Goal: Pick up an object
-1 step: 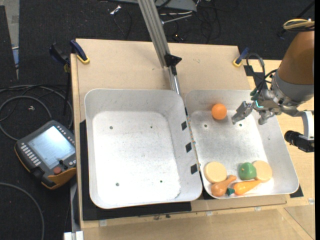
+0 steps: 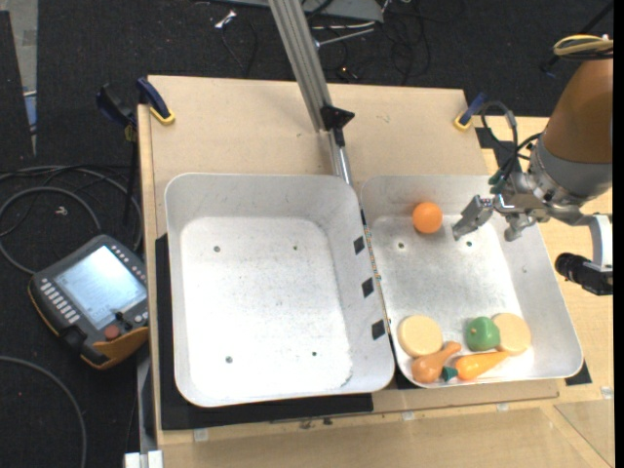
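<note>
An orange ball (image 2: pixel 426 216) lies near the back of the right bin (image 2: pixel 458 281). Along that bin's front edge sit two pale yellow discs (image 2: pixel 420 335) (image 2: pixel 513 332), a green pepper-like piece (image 2: pixel 481 333), an orange carrot (image 2: pixel 478 364) and an orange gourd shape (image 2: pixel 434 365). My gripper (image 2: pixel 493 222) hangs over the back right of this bin, just right of the ball and apart from it. It is open, and nothing is between its fingers (image 2: pixel 471 217).
The left bin (image 2: pixel 258 281) adjoins the right one along a shared rim. A grey pole (image 2: pixel 304 52) slants down to the bench behind the bins. Clamps (image 2: pixel 156 103) (image 2: pixel 468 113) sit at the bench's back corners. A teach pendant (image 2: pixel 93 300) lies on the floor at left.
</note>
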Controlling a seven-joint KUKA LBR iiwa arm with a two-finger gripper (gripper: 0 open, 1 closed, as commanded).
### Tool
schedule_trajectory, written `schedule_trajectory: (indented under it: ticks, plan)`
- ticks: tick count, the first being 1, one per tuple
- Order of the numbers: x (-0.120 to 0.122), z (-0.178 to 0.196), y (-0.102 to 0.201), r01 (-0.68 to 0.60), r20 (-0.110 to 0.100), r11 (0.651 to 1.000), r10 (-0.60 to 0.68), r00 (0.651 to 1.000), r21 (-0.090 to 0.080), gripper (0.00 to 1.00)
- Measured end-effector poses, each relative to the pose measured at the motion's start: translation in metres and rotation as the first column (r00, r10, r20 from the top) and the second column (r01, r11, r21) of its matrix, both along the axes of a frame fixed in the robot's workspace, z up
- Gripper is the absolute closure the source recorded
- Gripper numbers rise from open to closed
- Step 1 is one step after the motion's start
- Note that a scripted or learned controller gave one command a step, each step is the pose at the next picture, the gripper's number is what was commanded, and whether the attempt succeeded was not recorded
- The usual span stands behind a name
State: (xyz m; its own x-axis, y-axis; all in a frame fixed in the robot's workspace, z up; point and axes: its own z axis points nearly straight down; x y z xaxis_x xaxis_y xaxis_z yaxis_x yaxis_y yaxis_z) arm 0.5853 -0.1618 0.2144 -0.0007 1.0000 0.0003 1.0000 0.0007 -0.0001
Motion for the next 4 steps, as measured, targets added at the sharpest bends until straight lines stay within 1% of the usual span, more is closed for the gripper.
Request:
schedule_trajectory:
  ticks: [1, 2, 3, 4]
  plan:
    - [-0.008, -0.056, 0.008, 0.001, -0.006, 1.0, -0.001, 1.0, 0.001, 0.0]
    - [-0.018, -0.11, 0.012, 0.002, -0.004, 1.0, -0.002, 1.0, 0.0, 0.0]
    - [-0.018, -0.119, 0.013, 0.002, -0.001, 1.0, -0.002, 1.0, 0.0, 0.0]
    - [-0.017, -0.109, 0.012, 0.002, 0.002, 1.0, -0.002, 1.0, 0.0, 1.0]
